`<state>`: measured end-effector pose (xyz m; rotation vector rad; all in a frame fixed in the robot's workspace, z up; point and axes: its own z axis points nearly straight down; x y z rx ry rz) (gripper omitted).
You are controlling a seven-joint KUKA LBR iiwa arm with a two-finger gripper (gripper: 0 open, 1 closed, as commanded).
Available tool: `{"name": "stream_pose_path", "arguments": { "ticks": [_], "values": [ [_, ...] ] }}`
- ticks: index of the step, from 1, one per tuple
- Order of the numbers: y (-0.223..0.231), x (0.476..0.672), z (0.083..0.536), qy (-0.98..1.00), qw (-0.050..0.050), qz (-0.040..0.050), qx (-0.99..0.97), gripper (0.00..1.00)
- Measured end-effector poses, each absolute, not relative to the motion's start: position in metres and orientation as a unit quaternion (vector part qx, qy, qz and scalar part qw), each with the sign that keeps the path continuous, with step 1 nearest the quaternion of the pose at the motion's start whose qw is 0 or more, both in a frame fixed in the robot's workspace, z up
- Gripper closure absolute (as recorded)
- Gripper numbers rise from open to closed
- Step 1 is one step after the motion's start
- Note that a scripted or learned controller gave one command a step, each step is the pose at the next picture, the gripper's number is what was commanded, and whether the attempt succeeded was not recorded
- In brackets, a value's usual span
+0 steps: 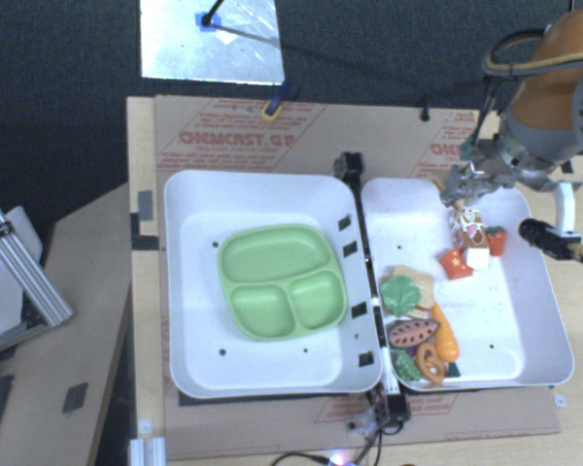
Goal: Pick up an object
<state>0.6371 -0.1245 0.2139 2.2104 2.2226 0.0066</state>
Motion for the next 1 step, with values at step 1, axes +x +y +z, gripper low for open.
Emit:
{"name": "stream_pose_path", "arguments": {
  "ticks": [1],
  "values": [
    [-0.1244,0.6381,0.2252,0.709,0.002,0.0011,0.705,1.00]
  ]
}}
